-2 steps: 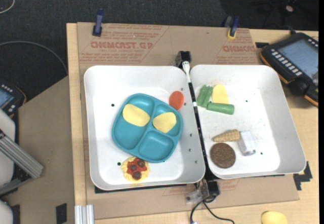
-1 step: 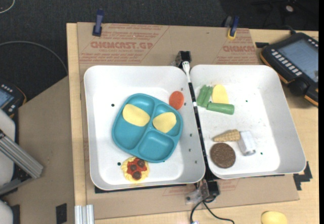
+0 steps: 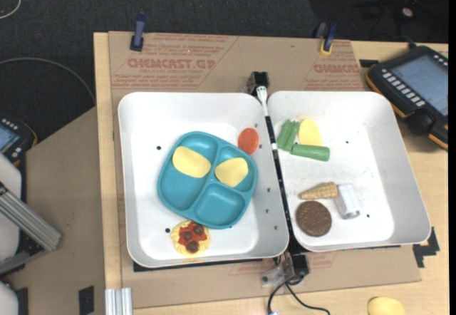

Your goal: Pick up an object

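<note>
Left white bin (image 3: 135,164): teal 3-compartment plastic plate (image 3: 206,179) mid-bin with 2 yellow oval pieces, small pizza toy (image 3: 189,237) at near edge, orange round toy (image 3: 248,140) by right wall. Right white bin (image 3: 399,164): green sticks (image 3: 299,142) and yellow wedge (image 3: 309,132) toward far-left corner; cone, brown cookie disc (image 3: 313,218), grey block (image 3: 348,201) near front edge. Jaw state: cannot tell. Best pick is probably the isolated cookie or block, approached straight down.
</note>
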Robot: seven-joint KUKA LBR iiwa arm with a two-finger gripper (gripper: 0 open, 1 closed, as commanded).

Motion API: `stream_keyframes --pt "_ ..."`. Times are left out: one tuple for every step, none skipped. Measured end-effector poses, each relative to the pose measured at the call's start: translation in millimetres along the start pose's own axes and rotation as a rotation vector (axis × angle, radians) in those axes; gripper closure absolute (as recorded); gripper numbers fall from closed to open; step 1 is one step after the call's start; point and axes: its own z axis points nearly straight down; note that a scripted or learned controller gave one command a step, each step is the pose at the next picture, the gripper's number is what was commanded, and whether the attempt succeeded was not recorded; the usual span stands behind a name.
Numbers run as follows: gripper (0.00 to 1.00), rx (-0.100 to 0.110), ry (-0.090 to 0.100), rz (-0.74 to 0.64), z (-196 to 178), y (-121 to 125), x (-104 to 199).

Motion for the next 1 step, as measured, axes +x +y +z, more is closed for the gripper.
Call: stream_keyframes --pt "1.0 -0.004 -0.002 0.0 -10.3 0.9 -0.3"
